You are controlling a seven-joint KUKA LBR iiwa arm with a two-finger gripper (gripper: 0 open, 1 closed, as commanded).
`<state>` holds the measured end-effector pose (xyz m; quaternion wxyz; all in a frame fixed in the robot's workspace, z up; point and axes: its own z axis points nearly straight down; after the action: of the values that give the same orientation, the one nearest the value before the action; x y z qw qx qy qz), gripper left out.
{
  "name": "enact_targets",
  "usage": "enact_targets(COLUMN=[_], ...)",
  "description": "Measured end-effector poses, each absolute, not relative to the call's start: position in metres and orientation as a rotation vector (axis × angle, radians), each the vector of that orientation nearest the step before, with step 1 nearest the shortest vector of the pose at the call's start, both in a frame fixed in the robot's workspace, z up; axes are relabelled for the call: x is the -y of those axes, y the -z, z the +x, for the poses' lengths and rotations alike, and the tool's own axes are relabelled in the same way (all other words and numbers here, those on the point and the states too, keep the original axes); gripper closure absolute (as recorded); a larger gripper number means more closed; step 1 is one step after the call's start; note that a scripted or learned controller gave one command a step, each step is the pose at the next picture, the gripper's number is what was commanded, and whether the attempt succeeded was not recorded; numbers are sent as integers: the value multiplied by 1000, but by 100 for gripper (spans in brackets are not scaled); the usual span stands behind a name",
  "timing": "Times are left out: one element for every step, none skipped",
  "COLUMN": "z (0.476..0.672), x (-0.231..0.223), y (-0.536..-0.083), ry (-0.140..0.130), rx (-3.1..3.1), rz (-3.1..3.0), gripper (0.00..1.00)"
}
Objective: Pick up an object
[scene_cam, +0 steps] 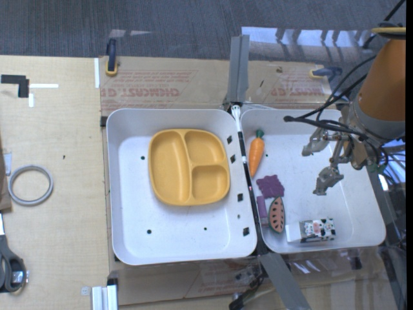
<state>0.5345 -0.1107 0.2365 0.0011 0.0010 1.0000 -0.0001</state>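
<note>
Camera view: fixed, looking down at a slant on two shallow white bins set side by side on a pale wooden worktop (58,237).
Left bin (129,237): smooth white plastic, rounded corners; holds a yellow plate (189,166), glossy, rounded-rectangular, split into three compartments.
Right bin (361,225): same white plastic, touching the left bin along a shared middle edge.
Carrot (256,155): orange, tapered, small green top; lies by the right bin's left wall, long axis near upright in frame, green end toward the far side, tip toward the near side.
Purple piece (270,186): flat, lumpy outline, matte; just below the carrot's tip.
Watermelon slice (277,214): red with dark seeds and a green rind, crescent-shaped; long axis running near to far, just beside the left wall.
Small carton (317,230): boxy, white with dark print, lying on its side near the front wall; long axis left to right.
Arm: grey with an orange band, reaching in from the right, dark cables looped around the wrist.
Jaws (328,166): metal, over the right half of the right bin; spread apart, nothing between them.
Relation to jaws: carton nearer the front and slightly left; carrot, purple piece and slice well apart to the left.
Worktop extras: grey tape ring (29,185) at left, scissors (10,267) at the near left edge.
</note>
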Motion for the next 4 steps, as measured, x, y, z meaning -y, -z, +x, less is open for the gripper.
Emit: enact_targets(z=[571, 627, 645, 625], x=[101, 92, 101, 96], y=[-139, -92, -94, -122], ry=[1, 1, 1, 1], rx=[-3099, -3091, -3118, -3135], rz=[514, 539, 332, 129], gripper=[0, 0, 0, 0])
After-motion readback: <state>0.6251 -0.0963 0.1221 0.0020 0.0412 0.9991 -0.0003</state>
